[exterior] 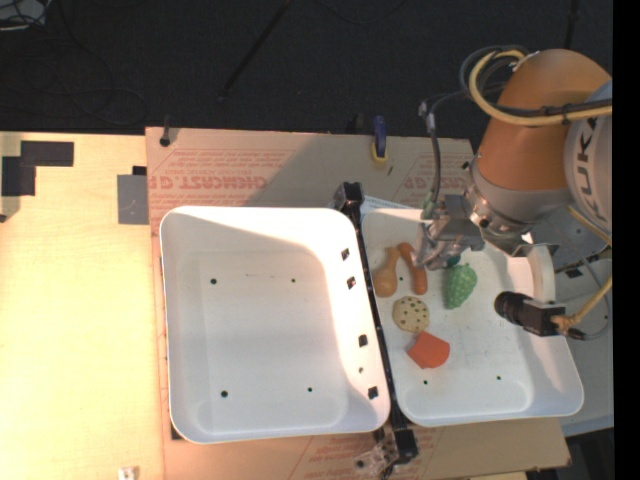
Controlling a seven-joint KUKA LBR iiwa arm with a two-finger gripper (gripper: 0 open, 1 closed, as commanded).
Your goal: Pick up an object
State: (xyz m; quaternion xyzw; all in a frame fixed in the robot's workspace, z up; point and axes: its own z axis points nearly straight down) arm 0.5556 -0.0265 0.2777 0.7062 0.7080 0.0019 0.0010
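The gripper (440, 248) hangs low over the right bin (560, 393), crowded between an orange sausage piece (413, 269) and a green lump (460, 286). Fingers: cannot tell, wide or narrow. Risk: they straddle both, or nudge one aside and close on nothing.

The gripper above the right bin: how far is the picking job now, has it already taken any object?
Done: the arm has reached over the right bin, and the gripper is low among the objects. In hand: nothing visibly held; it sits between the orange sausage-shaped piece and the green object. I cannot tell how its fingers stand. Left: gripping and lifting. The speckled round piece and red piece lie untouched.
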